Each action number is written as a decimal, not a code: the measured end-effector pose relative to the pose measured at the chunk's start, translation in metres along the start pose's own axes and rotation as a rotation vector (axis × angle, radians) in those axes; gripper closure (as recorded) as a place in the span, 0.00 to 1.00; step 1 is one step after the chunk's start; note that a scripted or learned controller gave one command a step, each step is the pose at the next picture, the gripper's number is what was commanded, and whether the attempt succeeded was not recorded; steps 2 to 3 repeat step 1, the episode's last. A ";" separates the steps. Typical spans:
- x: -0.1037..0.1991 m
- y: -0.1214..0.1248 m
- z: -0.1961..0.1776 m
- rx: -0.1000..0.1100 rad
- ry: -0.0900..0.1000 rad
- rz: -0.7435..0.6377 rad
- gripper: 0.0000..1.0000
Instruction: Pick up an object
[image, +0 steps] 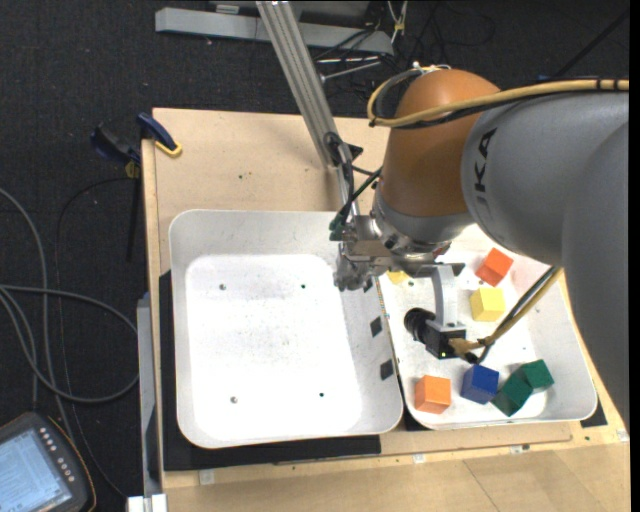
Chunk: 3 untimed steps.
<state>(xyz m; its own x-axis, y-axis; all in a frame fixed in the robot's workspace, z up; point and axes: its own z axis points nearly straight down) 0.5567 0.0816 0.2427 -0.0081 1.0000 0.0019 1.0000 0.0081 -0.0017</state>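
Observation:
My gripper (352, 272) hangs at the left wall of the right bin (570, 410), close to the ridge between the two bins. The grey arm and its orange band cover much of that bin's far half. Loose blocks lie in the right bin: an orange one (493, 267) and a yellow one (487, 302) to the right of the gripper, and another orange one (432, 392), a blue one (481, 383) and two green ones (537, 374) (512, 394) along the near edge. A small yellow piece (397, 277) peeks out just under the wrist. I see nothing held.
The left bin (190, 330) sits beside the gripper, its floor bare white. A black cable fitting (428, 332) dangles from the wrist over the right bin's middle. A metal pole (300, 80) slants across the bench's far side. A blue clamp (125, 140) grips the bench's far left corner.

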 end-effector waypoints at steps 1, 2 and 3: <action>-0.004 0.001 -0.001 -0.002 -0.001 0.008 0.00; -0.004 0.001 -0.001 -0.002 -0.001 0.008 0.00; -0.004 0.001 -0.001 -0.002 -0.001 0.008 0.00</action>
